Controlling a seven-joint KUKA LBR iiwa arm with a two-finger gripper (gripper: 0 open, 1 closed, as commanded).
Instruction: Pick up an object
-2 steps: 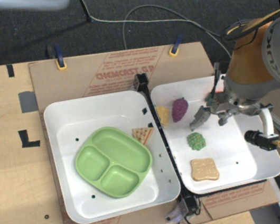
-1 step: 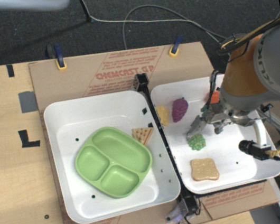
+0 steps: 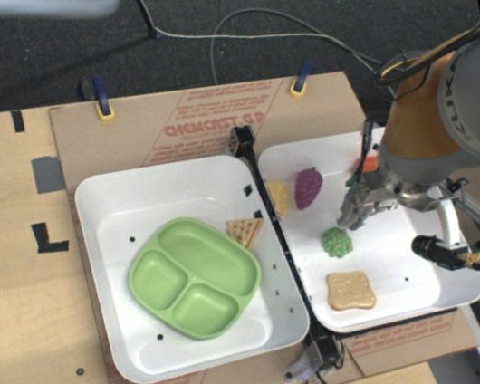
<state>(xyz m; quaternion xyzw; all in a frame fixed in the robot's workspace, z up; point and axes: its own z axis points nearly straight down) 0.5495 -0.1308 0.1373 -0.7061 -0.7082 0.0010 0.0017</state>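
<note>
At the near edge of the surface [image 3: 20, 299], two shallow white bins sit side by side on a sheet of brown cardboard [image 3: 200, 120]. The right bin [image 3: 442, 293] holds four loose items. Nearest the camera lies one tan slice of toy bread [image 3: 349, 290], flat on the bin floor. Beyond it sits one small green broccoli piece [image 3: 337, 242], apart from the bread. Farther back lie one purple bunch of grapes [image 3: 308, 186] and, just beside it against the dividing wall, one yellow piece [image 3: 279, 197]. The left bin [image 3: 99, 202] holds two items: one green divided plate [image 3: 194, 276] with three compartments, set at a slant, and one tan wedge-shaped piece [image 3: 245, 231] touching the plate's far right rim. The arm [image 3: 434, 120] reaches in from the right, and the claw [image 3: 353, 209] hangs low over the right bin, just beside and above the broccoli piece. No item is seen between its fingers; whether the fingers are spread or closed cannot be told. At the far edge of the cardboard, two clamps with yellow tips [image 3: 102, 100] hold it down.
</note>
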